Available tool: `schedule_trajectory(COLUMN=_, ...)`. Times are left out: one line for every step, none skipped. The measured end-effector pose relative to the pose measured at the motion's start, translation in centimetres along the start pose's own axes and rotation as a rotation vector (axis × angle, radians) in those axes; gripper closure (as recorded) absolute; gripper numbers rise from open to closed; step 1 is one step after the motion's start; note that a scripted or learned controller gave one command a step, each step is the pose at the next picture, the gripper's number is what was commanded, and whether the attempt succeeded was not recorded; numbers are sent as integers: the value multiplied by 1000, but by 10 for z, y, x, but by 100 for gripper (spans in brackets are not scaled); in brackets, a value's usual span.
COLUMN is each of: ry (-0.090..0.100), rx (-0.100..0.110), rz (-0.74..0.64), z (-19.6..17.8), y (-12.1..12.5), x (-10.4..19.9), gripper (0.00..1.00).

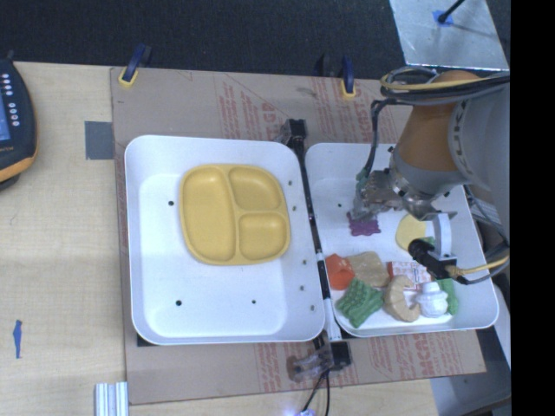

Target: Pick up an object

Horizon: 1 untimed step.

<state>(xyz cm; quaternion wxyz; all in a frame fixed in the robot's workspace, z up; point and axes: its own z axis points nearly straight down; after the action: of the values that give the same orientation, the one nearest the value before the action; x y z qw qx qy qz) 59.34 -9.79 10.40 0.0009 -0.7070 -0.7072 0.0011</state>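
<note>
We are looking down on a pale wooden desk with a brown cardboard sheet clamped over it. At the far left edge, a black and orange handheld control pendant is lying on the wood. On the cardboard, the left shallow white plastic bin is carrying a yellow plastic plate with three compartments, lying flat in its upper half.

Just beside it, the right shallow white plastic bin is holding a cluster of small things. A small purple lumpy toy is sitting near the middle. Along the near edge, an orange-red piece, a green ridged toy, a tan bread-like piece, a round beige piece and a white bottle-like item are crowding together, touching. A pale yellow disc is lying partly under the arm.

The claw is hanging just above the purple toy; we cannot tell how it stands.
</note>
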Motion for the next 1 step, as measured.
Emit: schedule_trajectory(ry=0, rx=1, rz=0, z=1, y=0, x=0, gripper=0)
